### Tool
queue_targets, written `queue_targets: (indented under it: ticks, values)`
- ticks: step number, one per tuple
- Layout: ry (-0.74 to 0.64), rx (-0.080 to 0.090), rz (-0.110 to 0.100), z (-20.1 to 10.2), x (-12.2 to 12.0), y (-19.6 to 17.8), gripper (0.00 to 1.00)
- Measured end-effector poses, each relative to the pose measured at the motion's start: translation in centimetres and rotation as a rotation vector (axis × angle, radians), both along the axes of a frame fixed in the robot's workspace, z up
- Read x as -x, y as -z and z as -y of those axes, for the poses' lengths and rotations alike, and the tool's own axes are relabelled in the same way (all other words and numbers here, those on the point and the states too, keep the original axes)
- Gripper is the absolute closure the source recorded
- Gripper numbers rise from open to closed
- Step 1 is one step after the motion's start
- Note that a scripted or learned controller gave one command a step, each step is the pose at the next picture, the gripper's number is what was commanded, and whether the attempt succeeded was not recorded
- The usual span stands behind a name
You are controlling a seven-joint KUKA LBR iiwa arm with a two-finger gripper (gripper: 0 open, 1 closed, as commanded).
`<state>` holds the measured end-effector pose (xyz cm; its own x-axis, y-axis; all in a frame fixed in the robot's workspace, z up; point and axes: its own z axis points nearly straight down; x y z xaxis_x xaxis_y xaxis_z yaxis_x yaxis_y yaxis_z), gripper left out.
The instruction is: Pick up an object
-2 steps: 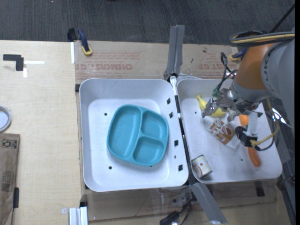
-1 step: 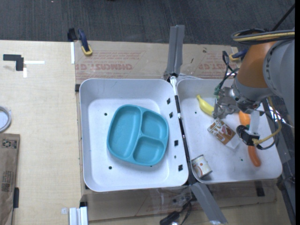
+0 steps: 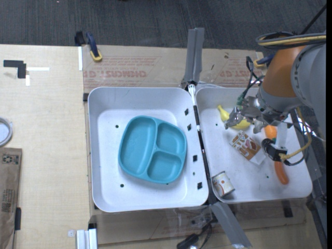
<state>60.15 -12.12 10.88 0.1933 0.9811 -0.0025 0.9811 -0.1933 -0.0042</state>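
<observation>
Hovering near the right bin's far edge, the fingers grip a yellow banana; open floor lies left.

The grey arm enters from three o'clock, its orange band toward eleven o'clock of the wrist. The wrist bends downward, and the end effector hangs low at the arm's nine o'clock end, cables looping around it.

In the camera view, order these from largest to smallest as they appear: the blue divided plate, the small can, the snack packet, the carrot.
1. blue divided plate
2. snack packet
3. small can and carrot: they look alike, so I do not rank them.
</observation>
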Motion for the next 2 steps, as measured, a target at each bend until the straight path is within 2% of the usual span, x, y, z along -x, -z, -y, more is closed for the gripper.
queue_targets:
  ticks: [1, 2]
  values:
    - [-0.065, 0.000, 0.004, -1.70, -5.72, 1.69, 0.00]
    - [-0.068, 0.002, 0.003, -1.66, -5.73, 0.75, 1.00]
